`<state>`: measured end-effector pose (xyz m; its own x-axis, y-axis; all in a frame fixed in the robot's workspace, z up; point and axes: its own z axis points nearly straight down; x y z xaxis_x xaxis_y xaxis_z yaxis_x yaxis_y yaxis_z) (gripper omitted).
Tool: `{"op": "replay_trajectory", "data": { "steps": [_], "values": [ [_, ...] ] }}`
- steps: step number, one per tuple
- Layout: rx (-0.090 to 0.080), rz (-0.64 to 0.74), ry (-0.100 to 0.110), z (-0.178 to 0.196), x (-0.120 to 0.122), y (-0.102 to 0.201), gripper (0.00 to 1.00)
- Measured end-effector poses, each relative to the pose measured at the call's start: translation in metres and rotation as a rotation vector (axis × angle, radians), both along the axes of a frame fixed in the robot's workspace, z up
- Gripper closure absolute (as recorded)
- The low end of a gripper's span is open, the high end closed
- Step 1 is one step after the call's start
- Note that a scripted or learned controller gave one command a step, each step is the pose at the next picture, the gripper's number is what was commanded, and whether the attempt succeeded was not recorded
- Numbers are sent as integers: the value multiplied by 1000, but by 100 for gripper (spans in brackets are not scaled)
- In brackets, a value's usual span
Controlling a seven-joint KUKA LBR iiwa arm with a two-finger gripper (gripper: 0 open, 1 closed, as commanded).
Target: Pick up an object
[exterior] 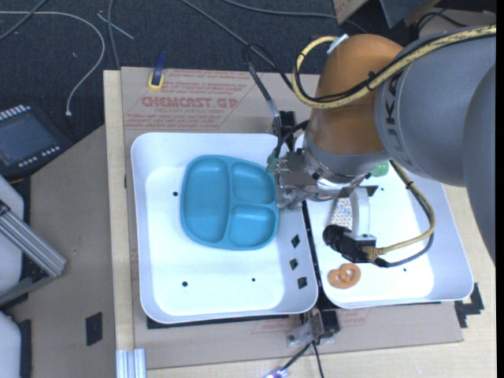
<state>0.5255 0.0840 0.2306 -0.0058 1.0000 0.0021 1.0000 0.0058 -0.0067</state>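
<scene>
Arm over the seam between two bins, blue tray in the left one.

The gripper [287,181] sits low at the right edge of the blue tray [229,201], which lies flat in the left bin [157,290]; whether it is clenched or released cannot be told, as the wrist hides it. In the right bin [441,266] lie a small orange ring [344,275] near the front and a speckled item [341,210] just behind it.

Bright, even overhead light; white bins [157,235] glare slightly, focus soft
</scene>
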Motion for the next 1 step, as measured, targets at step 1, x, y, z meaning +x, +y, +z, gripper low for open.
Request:
{"op": "replay_trajectory", "data": {
  "steps": [1],
  "values": [
    [-1,-6,-4,2,1,-3,0]
  ]
}}
